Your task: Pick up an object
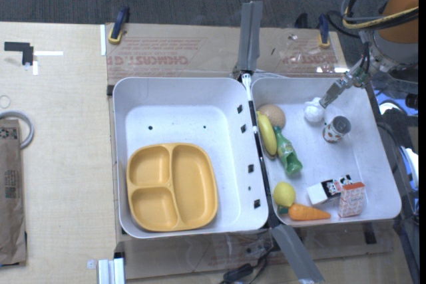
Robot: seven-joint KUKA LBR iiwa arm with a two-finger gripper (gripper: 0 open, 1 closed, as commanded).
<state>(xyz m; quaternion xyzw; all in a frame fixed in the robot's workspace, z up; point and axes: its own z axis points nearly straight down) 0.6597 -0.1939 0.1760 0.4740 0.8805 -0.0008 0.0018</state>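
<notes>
While the arm is reaching in from the right, we are recording the scene from the largest item down. The bench is carrying two white bins side by side. The left bin is holding a yellow divided plate in its near half. The right bin is holding all the loose goods.

Along its left wall a banana is lying against a green bottle, with a brown round item just behind them. At the near edge a carrot is lying beside a lemon, with a pink carton and a black-and-white box touching each other. A small can is standing near the middle.

The gripper is slanting down in the far part of the right bin, and its tip is sitting just beside a small white object, the likely target. We are unable to tell whether the gripper is spread or pressed together, or whether it is touching the object. Nothing is showing as held.

We are judging the step in hand to be the approach to the grasp, with nothing lifted. The next move is calling for the gripper to settle squarely over the white object and close without nudging it away or catching the can close by, then rise straight.
</notes>
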